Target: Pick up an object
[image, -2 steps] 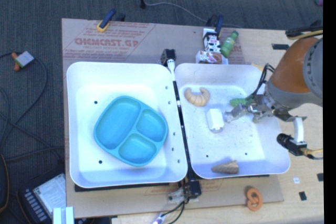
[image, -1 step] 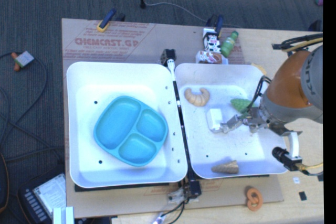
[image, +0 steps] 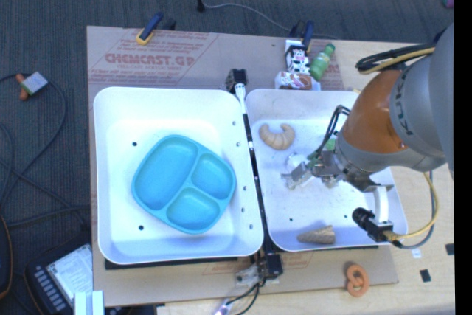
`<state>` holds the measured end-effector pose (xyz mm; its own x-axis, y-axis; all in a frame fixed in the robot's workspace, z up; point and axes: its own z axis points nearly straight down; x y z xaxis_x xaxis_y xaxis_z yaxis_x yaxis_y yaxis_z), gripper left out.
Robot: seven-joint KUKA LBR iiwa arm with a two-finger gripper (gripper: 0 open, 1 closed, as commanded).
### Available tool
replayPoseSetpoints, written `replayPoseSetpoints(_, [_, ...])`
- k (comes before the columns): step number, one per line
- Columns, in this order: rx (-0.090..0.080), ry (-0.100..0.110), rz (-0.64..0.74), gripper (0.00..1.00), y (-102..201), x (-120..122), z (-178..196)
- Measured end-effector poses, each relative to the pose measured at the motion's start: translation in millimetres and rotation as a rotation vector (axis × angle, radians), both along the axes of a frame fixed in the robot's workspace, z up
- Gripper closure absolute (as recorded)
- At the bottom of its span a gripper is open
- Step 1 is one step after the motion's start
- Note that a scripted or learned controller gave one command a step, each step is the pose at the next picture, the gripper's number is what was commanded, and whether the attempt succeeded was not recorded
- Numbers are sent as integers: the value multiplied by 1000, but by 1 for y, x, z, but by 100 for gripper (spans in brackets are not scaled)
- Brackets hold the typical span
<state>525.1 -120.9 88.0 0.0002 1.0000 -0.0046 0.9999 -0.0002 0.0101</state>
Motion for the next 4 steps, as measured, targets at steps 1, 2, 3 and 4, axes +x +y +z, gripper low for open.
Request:
replayPoseSetpoints(1, [-1, -3, -2, 0, 22, -38, 0])
replayPoseSetpoints(2, [-2, -6, -2, 100, 21, -37, 11])
replayPoseSetpoints(3, [5, 8, 3, 100, 85, 72, 97])
replayPoseSetpoints(4, [4, 12, 1, 100, 122, -18, 96])
